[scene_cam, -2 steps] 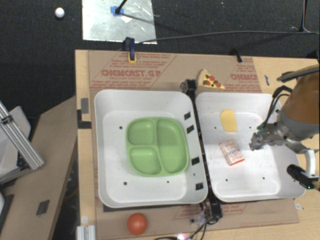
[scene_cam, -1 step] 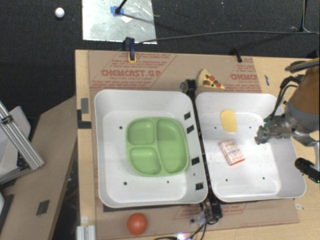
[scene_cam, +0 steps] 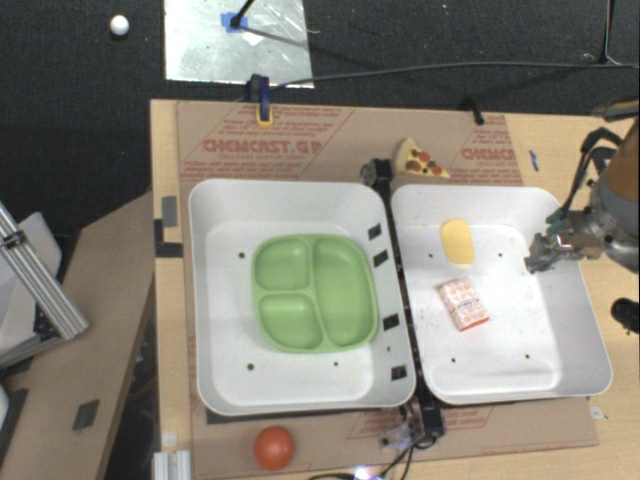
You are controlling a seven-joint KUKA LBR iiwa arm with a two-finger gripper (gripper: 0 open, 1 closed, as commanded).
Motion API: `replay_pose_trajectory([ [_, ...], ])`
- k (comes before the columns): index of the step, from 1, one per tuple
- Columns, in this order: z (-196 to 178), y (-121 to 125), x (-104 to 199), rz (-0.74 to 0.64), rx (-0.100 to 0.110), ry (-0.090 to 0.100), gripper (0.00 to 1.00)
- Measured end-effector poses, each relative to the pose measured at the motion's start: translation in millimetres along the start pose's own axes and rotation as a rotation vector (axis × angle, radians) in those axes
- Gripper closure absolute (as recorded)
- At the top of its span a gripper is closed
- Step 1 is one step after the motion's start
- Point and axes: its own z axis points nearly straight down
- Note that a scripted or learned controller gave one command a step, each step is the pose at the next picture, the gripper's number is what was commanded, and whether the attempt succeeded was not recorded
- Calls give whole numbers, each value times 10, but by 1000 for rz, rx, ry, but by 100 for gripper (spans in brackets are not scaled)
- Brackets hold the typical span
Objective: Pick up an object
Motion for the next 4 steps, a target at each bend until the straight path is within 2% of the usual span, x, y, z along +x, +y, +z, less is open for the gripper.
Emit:
replay_pose_trajectory([
  [1, 9, 174, 578, -6, 3, 4, 100],
  [3, 185, 613, 1500, -5, 4, 4, 100],
  [4, 66, 927, 2021, -6, 3, 5, 100],
])
